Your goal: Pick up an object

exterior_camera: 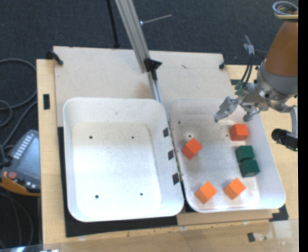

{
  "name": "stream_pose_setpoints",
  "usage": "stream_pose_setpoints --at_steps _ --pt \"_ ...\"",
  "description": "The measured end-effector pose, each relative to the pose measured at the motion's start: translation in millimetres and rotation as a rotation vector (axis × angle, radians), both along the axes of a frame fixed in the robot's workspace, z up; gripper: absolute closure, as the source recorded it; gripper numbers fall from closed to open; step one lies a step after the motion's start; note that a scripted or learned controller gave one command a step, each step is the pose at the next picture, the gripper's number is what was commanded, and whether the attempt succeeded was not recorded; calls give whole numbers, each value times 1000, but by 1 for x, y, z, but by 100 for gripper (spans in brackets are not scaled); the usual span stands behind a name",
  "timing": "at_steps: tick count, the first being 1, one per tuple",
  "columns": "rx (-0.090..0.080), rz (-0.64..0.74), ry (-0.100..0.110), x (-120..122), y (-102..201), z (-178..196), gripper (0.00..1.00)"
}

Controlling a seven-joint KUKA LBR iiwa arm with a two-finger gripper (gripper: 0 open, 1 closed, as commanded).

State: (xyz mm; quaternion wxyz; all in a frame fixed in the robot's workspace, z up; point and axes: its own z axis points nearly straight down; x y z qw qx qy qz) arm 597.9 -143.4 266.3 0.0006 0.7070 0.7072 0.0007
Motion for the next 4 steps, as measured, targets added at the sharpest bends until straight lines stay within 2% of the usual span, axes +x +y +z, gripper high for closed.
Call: stream_pose_setpoints --at_steps 1,2,3,4 --pt "-4 -1 -8 25 -26 66 0" --pt "-2 -1 4 41 -34 25 0" --pt "2 4 10 0 29 -82 0" --pt "0 3 8 -12 59 -161 0"
